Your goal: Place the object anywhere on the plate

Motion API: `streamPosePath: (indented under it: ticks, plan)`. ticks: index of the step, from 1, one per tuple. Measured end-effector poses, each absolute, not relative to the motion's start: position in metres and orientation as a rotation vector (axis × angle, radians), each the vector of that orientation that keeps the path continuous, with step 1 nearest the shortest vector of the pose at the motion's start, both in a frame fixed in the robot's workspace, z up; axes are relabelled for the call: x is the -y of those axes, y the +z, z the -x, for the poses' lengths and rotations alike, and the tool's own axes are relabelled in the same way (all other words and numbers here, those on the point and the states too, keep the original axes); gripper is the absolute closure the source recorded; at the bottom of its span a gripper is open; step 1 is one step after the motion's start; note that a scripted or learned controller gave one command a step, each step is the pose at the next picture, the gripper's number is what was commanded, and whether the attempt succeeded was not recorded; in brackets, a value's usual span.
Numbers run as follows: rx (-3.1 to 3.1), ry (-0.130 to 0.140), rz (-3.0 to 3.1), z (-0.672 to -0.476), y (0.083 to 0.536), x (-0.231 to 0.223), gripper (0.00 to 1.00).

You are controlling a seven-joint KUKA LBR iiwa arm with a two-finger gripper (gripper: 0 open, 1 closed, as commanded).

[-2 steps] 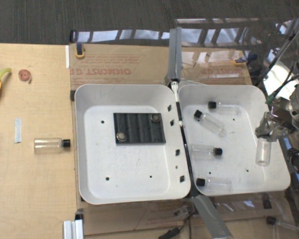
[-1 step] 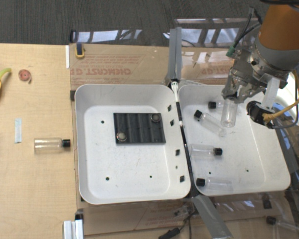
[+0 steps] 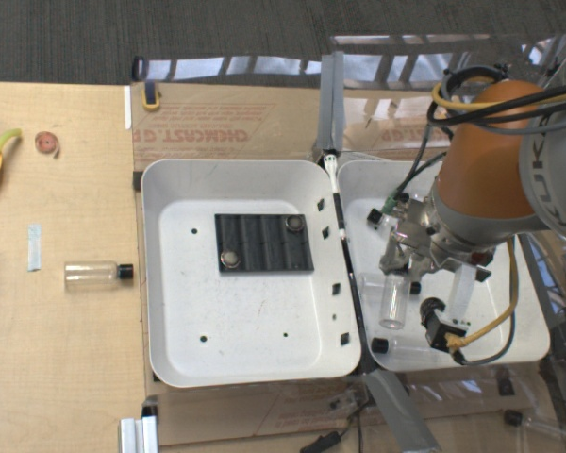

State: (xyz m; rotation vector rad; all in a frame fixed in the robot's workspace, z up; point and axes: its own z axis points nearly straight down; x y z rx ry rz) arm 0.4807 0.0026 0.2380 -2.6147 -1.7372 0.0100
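1. My claw (image 3: 397, 257) is over the right bin (image 3: 528, 343). Wrist blocks it, so I can't tell if it's apart or together.
2. Vial (image 3: 392, 302) is in the right bin just below the claw, near the left wall. Can't tell if it's gripped or just lying there.
3. Plate (image 3: 264, 245) sits in the left bin (image 3: 170, 347), well apart from the vial, across the divider.
4. Risk: if the grip is weak or missing, the vial probably stays put or drops in the right bin. It's clear, smooth and round, so likely to slip and roll.
5. Risk: carrying low could clip the bin walls between.
6. Risk: two small round bits (image 3: 293, 223) (image 3: 229, 259) are already on the plate. The vial could knock them or roll off the ribs.
7. Surface: white bins on cardboard (image 3: 208, 121), wood bench (image 3: 57, 366) to the left with a spare vial (image 3: 96, 272). Dark carpet (image 3: 264, 8) behind.
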Motion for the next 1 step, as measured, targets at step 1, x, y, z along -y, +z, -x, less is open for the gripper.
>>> streamPosePath:
  ticks: [1]
  plan:
    - [1.697,0.008,2.642,-0.5354,0.1942,-0.0097,1.00]
